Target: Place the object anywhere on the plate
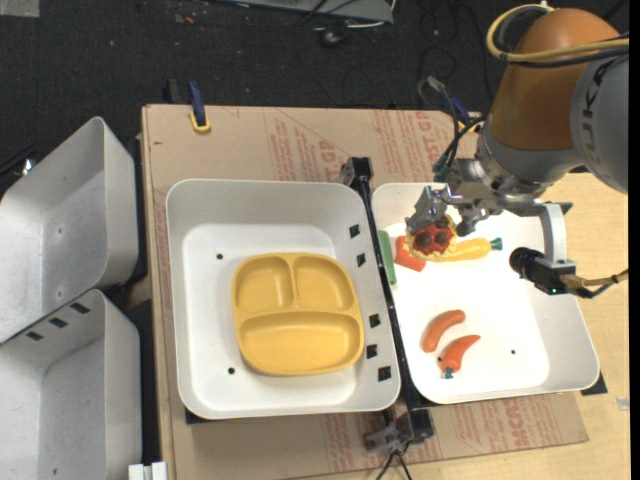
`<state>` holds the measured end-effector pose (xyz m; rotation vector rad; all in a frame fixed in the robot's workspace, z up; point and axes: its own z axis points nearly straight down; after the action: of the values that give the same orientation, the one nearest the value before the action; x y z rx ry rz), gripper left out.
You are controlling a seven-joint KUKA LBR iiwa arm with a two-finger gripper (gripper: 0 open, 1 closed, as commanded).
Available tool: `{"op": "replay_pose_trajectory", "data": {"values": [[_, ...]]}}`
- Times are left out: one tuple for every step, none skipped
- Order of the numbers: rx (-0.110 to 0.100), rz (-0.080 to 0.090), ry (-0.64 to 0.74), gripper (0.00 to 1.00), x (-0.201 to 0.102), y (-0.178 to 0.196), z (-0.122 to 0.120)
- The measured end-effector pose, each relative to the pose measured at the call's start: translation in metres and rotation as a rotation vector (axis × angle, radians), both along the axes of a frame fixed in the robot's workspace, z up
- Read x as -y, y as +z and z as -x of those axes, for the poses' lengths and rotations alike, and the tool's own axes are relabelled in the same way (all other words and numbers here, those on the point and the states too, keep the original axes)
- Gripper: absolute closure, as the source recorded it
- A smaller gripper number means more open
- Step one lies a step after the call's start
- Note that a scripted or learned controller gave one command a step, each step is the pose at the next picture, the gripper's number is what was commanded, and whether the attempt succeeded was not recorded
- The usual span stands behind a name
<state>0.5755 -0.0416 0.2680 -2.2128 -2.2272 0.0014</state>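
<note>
Over the right-hand white bin (pixel 560 363) the pincer (pixel 436 230) hangs low at the bin's upper left part, carried by the grey arm (pixel 590 88) with its orange band (pixel 540 68). Directly under and touching the pincer lies a cluster of toy foods: a dark red, berry-like item (pixel 434 238), a yellow banana (pixel 470 250) running off to the pincer's right, a red-orange piece (pixel 408 256) to its lower left, and a green strip (pixel 386 258) further left against the bin's edge. Whether the pincer is spread or pressed together cannot be told; the cluster hides its tips. Well below the pincer, apart from the cluster, rest an orange sausage-shaped item (pixel 443 328) and a red-orange pepper (pixel 458 351), near each other. Far to the pincer's lower left, the yellow divided plate (pixel 297 313) sits in the left white bin (pixel 200 218) on the surface (pixel 260 133).
</note>
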Motion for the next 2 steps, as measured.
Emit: {"op": "replay_pose_trajectory", "data": {"values": [[-0.001,0.000,0.001,1.00,-0.047,-0.020,0.006],[-0.001,-0.001,0.002,1.00,-0.099,-0.024,0.028]]}}
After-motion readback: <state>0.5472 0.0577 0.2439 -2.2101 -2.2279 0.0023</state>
